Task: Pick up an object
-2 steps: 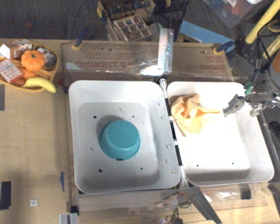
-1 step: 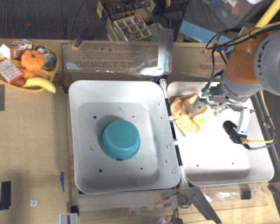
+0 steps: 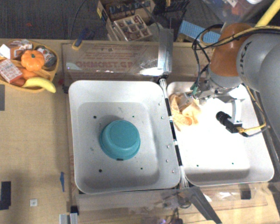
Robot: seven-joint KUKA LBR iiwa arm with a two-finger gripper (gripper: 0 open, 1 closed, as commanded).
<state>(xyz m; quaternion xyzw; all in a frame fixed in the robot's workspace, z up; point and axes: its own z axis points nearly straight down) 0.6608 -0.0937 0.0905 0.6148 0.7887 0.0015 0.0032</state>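
Arm (image 3: pixel 252 50) enters from the right of the camera view, grey with the orange band above the wrist, and its bulk covers the upper right corner of the right bin (image 3: pixel 233 171). Gripper (image 3: pixel 196 94) sits low over the upper left part of that bin, directly at a pale yellow-orange object (image 3: pixel 184 113) lying close against the bin's left wall. The object is soft-edged and blurred; its kind cannot be determined, nor whether it is one item or several pressed together. The wrist hides the gripper's fingers from above, so whether they are spread, closed or gripping anything cannot be told. A black cylindrical fitting (image 3: pixel 225 120) with a yellow cable hangs beside the wrist over the bin floor.

Left bin (image 3: pixel 84 97) holds a teal bowl (image 3: pixel 120 139), mouth down, near the middle of the floor, well apart from the gripper.

On the bench at the upper left stands a shallow basket (image 3: pixel 0 73) with a small orange pumpkin (image 3: pixel 32 59), a banana (image 3: pixel 41 83) on its lower rim, and boxed items too small to read. A clear plastic sheet (image 3: pixel 112 62) lies behind the left bin; its lettering is not legible. Clutter beyond the bench is cut off at the top edge.
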